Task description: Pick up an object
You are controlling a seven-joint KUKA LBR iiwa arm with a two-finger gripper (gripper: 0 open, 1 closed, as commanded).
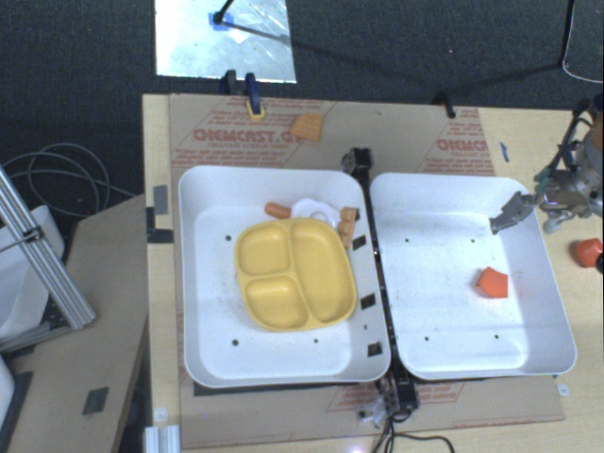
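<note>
Orange block [493, 283], yellow tray [294, 274], gripper [510, 215] near

Dark carpeted floor [75, 55] surrounded the pale wooden bench [159, 281]. A shiny silver square sheet [226, 26] lay on the floor beyond it, catching light. Grey looped cables [66, 173] trailed at left, beside a slanted aluminium extrusion rail [42, 253].
</note>
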